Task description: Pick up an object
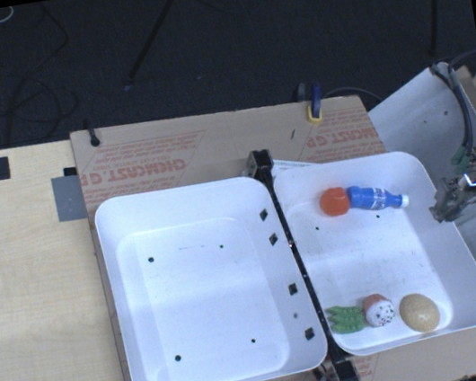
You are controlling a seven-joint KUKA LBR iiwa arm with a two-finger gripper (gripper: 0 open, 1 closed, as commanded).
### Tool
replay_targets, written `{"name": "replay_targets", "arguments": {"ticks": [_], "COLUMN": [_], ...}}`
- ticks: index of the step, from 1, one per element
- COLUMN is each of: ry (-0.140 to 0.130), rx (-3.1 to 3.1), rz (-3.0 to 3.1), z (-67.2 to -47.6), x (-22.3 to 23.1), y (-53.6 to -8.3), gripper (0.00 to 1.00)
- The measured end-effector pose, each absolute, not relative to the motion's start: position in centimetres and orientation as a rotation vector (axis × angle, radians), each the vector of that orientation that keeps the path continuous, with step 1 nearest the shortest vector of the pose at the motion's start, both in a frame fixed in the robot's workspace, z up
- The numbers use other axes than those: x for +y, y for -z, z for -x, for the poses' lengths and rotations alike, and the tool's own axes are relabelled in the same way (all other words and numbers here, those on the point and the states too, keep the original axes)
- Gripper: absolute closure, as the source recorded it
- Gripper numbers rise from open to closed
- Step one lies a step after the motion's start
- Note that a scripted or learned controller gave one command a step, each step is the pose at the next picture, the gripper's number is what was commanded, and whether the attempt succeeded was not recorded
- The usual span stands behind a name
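- Two shallow white plastic bins lie side by side: the left bin (130, 250) and the right bin (426, 225).
- Right bin, far end: a round orange ball (334, 202) touching a blue plastic bottle (374, 198).
- Near end: a green leafy toy (345, 318), a white red-dotted ball (379, 310) and a tan egg-shaped object (419, 312).
- The gripper (455, 200) sits beyond the right rim; whether it is apart or together cannot be told.

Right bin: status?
Pincer outside the right bin's right rim, nothing seen in it. Orange ball touching blue bottle at back; green toy, spotted ball, tan egg at front. Nothing blocking.
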State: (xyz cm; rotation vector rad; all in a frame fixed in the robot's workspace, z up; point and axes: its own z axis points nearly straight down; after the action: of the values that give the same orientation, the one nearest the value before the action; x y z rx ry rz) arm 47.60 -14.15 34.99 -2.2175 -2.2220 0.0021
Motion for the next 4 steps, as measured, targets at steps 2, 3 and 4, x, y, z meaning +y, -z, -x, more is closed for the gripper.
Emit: {"name": "replay_targets", "arguments": {"ticks": [2, 3, 4], "ry": [-0.006, -0.002, -0.004], "rx": [-2.213, -2.223, -2.218], "rz": [2.225, 2.219, 2.218], "z": [-47.5, -47.6, -47.6], "x": [-18.1, -17.5, -17.1], "y": [-33.6, -34.0, -31.2], "gripper": [1.0, 1.0, 1.0]}}
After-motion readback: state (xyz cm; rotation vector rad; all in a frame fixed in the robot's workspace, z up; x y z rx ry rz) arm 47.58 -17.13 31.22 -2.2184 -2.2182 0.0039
